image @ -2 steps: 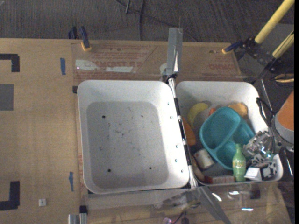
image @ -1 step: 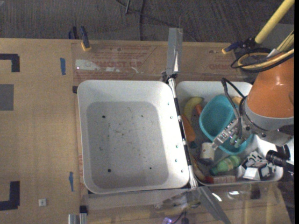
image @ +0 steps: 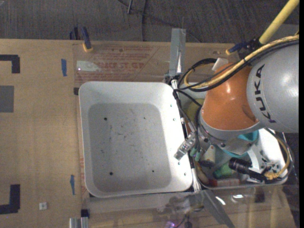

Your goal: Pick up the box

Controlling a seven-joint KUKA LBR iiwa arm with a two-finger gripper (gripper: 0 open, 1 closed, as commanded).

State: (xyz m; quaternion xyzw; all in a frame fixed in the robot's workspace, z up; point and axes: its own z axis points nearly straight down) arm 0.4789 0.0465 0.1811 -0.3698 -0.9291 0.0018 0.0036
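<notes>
Bench (image: 38, 127) of pale wood carries black tape marks (image: 9, 63) at its far left. Next comes the left bin (image: 83, 137), its grey floor speckled with dark spots. Over the right bin (image: 268, 148) hangs the arm (image: 280, 89), orange band low above the wrist, hiding most of that bin. The gripper (image: 211, 158) sits down inside the right bin near its left wall; whether it is parted or closed, I cannot tell. Beside it lie a green thing (image: 221, 167) and a reddish flat-sided thing (image: 223, 175), possibly the box.
</notes>
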